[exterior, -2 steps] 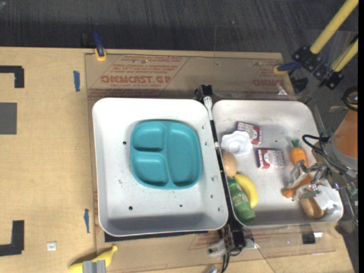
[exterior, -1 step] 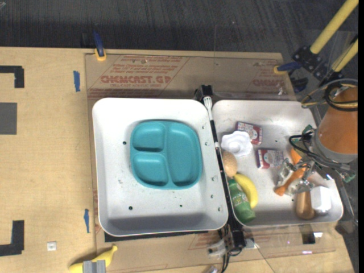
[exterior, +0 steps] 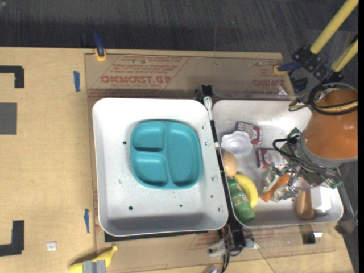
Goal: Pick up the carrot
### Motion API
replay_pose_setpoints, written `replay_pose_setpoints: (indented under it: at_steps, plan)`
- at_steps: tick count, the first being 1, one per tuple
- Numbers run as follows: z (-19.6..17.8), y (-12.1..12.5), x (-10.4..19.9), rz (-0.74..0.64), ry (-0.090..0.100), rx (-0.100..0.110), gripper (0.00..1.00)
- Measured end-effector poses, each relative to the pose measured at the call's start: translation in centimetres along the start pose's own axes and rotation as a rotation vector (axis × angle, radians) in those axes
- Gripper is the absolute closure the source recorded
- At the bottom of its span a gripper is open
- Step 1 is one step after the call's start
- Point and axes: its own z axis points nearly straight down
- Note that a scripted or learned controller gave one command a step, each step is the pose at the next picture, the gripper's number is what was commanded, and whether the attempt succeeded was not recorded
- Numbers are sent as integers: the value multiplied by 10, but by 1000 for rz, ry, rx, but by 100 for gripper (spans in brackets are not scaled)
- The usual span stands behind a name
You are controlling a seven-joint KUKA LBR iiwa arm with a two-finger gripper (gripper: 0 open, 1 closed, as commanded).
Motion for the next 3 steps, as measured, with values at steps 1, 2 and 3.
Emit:
replay_pose_setpoints:
  at_steps: [1, 2, 3]
  plan:
    - [19, -55, -9, -217, -10, 12, 100]
    - [7, -55, -12, -207, -21, 17, 100]
    - [-4, -56, -15, -198, -33, 21, 100]
